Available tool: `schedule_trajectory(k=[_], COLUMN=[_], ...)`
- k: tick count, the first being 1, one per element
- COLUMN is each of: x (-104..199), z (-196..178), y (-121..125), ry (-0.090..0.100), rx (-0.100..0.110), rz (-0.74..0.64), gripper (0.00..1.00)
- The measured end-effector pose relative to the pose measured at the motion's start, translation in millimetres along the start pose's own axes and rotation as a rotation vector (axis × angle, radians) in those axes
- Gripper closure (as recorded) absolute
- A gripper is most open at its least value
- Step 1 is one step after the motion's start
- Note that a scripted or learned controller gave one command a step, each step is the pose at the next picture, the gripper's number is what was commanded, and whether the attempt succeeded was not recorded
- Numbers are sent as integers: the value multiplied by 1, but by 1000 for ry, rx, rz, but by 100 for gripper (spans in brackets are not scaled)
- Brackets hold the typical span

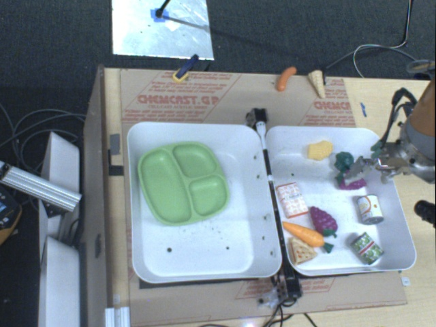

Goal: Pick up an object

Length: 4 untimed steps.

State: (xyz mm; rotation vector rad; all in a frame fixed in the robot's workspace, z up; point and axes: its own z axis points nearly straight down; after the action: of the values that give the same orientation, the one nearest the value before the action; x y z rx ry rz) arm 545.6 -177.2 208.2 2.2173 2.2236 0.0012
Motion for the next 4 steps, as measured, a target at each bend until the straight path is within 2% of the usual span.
schedule_trajectory(k=[1, 2, 3, 4], x=[25, 32, 42, -6], z=[124, 96, 124, 42], y=[-35, 46, 123, 124], ry=[0, 0, 0, -2], rx=[0, -3, -1, -5], rz=[1, -1, -2, 0], gripper=[0, 0, 0, 0])
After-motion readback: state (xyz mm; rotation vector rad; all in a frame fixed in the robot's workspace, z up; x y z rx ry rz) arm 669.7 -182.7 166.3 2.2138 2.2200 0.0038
